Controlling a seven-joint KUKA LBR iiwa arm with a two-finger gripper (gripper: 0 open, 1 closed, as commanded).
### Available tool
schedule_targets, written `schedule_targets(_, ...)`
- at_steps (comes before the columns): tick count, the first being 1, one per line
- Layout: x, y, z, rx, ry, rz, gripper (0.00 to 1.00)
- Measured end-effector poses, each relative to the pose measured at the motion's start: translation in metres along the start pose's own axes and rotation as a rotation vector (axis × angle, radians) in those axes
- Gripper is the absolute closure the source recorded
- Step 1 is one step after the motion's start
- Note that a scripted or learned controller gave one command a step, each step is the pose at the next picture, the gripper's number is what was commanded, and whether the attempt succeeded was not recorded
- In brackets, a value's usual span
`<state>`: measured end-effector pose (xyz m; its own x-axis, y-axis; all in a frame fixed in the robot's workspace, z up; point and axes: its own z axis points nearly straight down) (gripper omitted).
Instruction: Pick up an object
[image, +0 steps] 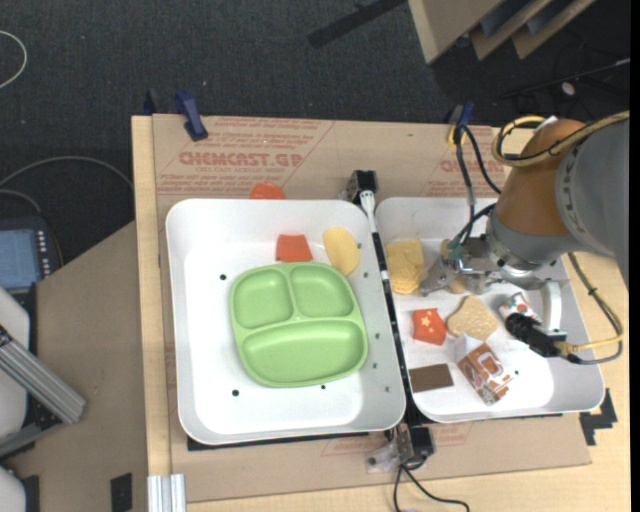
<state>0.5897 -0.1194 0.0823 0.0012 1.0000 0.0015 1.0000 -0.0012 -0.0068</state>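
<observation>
End effector (447, 275) low in the right bin (580, 395), beside the yellow sponge-like piece (405, 265).
I cannot tell whether it is open or closed; it should be centred over one piece, clear of the red block (429, 326).

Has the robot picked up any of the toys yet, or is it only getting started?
Only getting started. Nothing looks lifted: the red block, tan cracker piece, brown bar and yellow piece all lie in the right bin. The tool is low in that bin, near the yellow piece; whether it grips anything I cannot tell. Grabbing and lifting are left.
</observation>
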Motion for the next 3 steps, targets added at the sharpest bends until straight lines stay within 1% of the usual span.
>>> schedule_targets(1,-0.014,0.048,-0.001,0.014,-0.001,-0.009,0.0)
schedule_targets(2,-0.013,0.051,-0.014,-0.007,-0.002,-0.003,1.0)
schedule_targets(3,0.067,0.013,-0.108,-0.012,0.001,-0.008,1.0)
